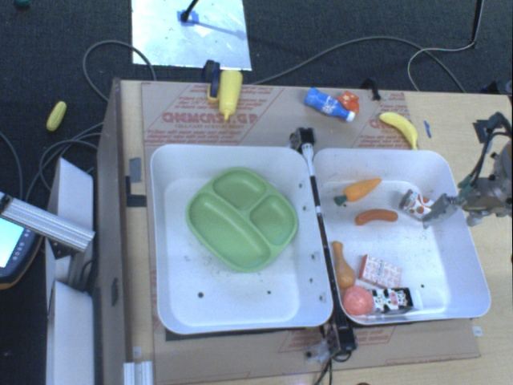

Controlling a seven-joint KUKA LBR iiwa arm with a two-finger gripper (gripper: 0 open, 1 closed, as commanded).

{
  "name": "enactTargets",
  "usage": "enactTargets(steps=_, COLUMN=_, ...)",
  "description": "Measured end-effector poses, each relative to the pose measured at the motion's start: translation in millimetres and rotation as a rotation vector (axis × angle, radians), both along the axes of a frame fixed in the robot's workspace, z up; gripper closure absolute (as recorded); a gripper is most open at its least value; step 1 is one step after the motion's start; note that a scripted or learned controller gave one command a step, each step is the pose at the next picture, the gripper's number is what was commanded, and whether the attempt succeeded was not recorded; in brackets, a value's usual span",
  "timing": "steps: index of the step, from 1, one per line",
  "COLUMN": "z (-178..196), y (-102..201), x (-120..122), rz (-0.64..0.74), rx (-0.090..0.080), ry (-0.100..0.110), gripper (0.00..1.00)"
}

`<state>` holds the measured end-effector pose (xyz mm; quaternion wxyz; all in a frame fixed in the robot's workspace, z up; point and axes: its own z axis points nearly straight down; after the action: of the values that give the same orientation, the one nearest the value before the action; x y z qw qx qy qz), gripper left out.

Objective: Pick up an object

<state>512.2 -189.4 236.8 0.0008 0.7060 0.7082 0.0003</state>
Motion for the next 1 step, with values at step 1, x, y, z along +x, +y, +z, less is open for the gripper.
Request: enactTargets(steps=1, z=-151.9, y=3.9, x=55.9, rz=0.000, rx=0.000, ry=-0.001, gripper=0.00)
